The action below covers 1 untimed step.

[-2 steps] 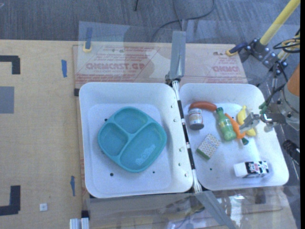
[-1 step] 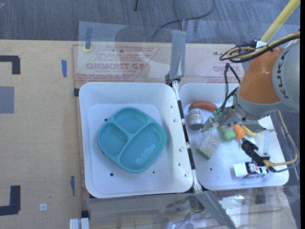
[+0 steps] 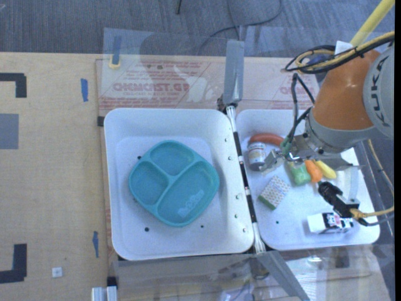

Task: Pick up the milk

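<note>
Teal 3-compartment plate (image 3: 174,182) in the left bin (image 3: 119,168); sponge (image 3: 273,192) and can (image 3: 255,155) in the right bin (image 3: 285,234).

The grey arm (image 3: 357,99) with its orange band reaches in from the right, bent down over the bench's far right part. Its pincer (image 3: 276,158) hangs low at the wrist's left side.

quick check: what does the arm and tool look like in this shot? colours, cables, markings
Arm: grey casing with a broad orange band, part of dark KUKA lettering at the frame's right edge. Black and yellow cables loop over it near the top. Tool: small metallic grey piece over the right bin; finer detail unclear.
</note>
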Tool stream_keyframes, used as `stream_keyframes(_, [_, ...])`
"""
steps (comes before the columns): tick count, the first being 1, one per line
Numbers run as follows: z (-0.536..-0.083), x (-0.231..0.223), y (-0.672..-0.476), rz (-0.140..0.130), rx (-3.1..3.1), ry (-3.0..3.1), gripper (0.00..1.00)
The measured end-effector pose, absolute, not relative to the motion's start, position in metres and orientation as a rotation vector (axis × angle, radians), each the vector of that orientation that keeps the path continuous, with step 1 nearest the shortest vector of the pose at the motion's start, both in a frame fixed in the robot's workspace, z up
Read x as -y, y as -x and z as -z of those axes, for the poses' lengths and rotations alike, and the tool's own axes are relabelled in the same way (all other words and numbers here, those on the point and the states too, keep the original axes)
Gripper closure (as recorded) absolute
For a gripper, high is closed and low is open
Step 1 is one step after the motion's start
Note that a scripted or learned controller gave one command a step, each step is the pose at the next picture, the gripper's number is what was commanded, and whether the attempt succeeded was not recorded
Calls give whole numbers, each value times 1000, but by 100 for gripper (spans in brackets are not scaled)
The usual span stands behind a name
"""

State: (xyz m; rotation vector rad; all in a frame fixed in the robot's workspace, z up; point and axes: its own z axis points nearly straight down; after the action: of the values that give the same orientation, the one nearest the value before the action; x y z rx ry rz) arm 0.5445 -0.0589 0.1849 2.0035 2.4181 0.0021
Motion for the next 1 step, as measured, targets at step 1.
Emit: stream_keyframes(1, [-211,39,-568,-2,-2443,-1972,0])
